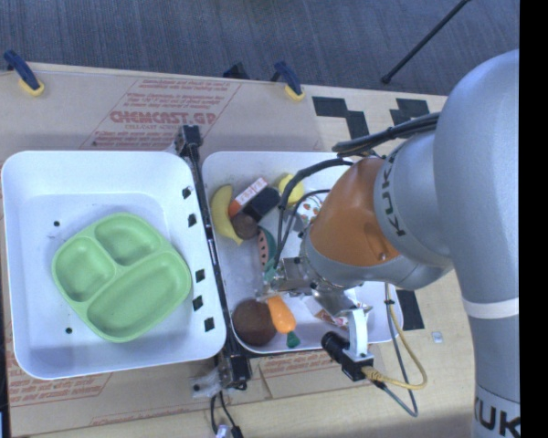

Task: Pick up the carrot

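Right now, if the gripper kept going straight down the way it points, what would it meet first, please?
Most likely the carrot, which lies just below the gripper near the right bin's front edge, beside a brown round item. Depth is hard to judge from this view.

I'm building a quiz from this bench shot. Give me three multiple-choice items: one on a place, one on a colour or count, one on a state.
1. The carrot lies in:
A. the left bin
B. the right bin
C. the cardboard

2. The divided plate is:
A. green
B. red
C. blue

3. The plate's compartments number:
A. two
B. three
C. five

Answers:
1 B, the carrot sits near the right bin's front edge, beside a brown round item.
2 A, pale green against the left bin.
3 B, two small, one large.
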You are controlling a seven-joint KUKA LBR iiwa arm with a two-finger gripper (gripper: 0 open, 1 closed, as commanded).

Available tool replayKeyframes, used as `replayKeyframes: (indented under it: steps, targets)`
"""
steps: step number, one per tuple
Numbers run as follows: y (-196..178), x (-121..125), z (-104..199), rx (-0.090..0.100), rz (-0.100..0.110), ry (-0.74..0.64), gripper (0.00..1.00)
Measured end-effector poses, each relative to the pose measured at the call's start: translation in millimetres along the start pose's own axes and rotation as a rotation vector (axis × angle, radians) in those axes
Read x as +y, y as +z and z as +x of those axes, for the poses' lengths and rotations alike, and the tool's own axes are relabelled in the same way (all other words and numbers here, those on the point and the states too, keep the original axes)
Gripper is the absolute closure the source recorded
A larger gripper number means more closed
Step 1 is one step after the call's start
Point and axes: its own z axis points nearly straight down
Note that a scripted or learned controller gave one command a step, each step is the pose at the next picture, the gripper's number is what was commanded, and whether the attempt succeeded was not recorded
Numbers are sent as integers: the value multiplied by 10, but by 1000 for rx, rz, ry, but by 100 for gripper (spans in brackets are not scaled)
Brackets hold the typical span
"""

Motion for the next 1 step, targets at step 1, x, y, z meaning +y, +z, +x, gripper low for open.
replayKeyframes:
  steps: [1]
  targets:
    - [-904,-6,11,-1,-2,7,100]
